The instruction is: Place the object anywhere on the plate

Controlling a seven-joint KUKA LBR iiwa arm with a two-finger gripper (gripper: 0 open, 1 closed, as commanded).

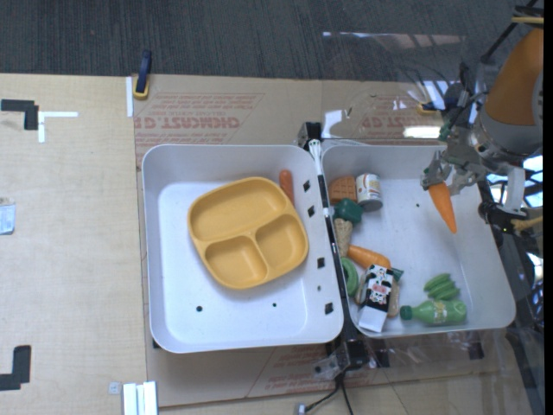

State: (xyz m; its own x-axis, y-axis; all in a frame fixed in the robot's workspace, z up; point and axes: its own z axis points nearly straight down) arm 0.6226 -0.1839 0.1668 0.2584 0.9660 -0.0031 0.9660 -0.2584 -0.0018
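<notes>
A yellow three-compartment plate (248, 232) lies in the left white bin (164, 258), with nothing on it. Over the right bin (484, 266), near its far right side, my gripper (448, 177) hangs with an orange toy carrot (444, 206) between its fingers, tip pointing down. The carrot is lifted off the bin floor. It is well to the right of the plate, with the divider between the bins in between.
A small orange piece (286, 182) lies in the left bin just behind the plate. The right bin holds a small can (369, 191), a brown item (342, 188), a second carrot (367, 255), a cow-print carton (378, 292), a green bottle (435, 312) and a green vegetable (441, 284).
</notes>
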